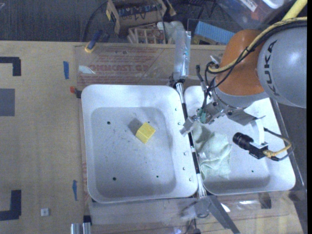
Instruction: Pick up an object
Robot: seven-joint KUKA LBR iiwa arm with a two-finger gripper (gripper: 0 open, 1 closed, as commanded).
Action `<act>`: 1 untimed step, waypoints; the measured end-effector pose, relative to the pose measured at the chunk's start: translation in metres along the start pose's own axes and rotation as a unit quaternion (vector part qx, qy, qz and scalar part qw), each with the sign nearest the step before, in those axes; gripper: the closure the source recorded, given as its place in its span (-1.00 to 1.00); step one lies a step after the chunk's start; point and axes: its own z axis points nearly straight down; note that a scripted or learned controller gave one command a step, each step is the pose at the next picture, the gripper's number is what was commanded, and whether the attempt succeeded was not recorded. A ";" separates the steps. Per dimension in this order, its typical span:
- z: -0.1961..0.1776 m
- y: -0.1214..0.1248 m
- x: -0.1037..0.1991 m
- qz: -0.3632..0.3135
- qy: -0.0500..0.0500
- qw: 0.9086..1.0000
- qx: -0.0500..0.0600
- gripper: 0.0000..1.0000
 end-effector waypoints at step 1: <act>-0.010 0.124 0.066 -0.137 0.000 0.991 -0.001 -1.00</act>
